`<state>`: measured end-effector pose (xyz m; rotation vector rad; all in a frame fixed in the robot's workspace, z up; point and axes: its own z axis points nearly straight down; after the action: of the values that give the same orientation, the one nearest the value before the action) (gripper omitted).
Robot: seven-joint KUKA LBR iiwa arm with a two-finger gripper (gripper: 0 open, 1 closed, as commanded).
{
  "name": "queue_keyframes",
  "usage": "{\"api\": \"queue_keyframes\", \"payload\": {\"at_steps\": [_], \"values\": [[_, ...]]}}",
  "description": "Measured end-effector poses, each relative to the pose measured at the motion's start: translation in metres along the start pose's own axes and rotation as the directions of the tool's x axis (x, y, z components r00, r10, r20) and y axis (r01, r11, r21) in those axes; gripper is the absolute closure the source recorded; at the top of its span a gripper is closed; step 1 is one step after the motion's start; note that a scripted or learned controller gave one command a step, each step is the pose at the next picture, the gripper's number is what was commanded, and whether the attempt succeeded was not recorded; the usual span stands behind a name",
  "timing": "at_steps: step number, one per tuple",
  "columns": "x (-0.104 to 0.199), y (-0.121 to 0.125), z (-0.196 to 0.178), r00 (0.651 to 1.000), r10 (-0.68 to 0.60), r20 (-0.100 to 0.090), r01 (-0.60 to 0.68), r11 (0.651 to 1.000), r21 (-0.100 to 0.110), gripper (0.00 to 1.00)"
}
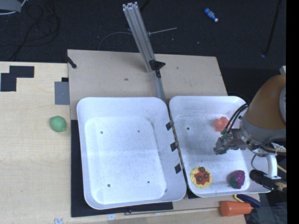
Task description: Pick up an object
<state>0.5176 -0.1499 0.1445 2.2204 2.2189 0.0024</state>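
Note:
The right bin (196,111) holds three small objects. An orange-red one (220,123) lies near its right side, a yellow round piece with red spots (201,177) sits at the front, and a purple grape-like object (237,178) rests in the front right corner. My gripper (221,148) reaches in from the right and hangs low over the bin floor, just below the orange-red object and above the purple one. Its dark fingers point down and left.
The left bin (93,107) sits beside the right one. A green ball (58,123) lies on the bench far left. An orange carrot-like object (235,208) rests outside the front of the right bin. A metal rail (140,34) slants behind the bins.

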Motion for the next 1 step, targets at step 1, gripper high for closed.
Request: {"api": "queue_keyframes", "payload": {"at_steps": [1], "values": [[0.0066,0.0009,-0.0441,1.000,-0.001,0.000,0.001,1.000,0.000,1.00]]}}
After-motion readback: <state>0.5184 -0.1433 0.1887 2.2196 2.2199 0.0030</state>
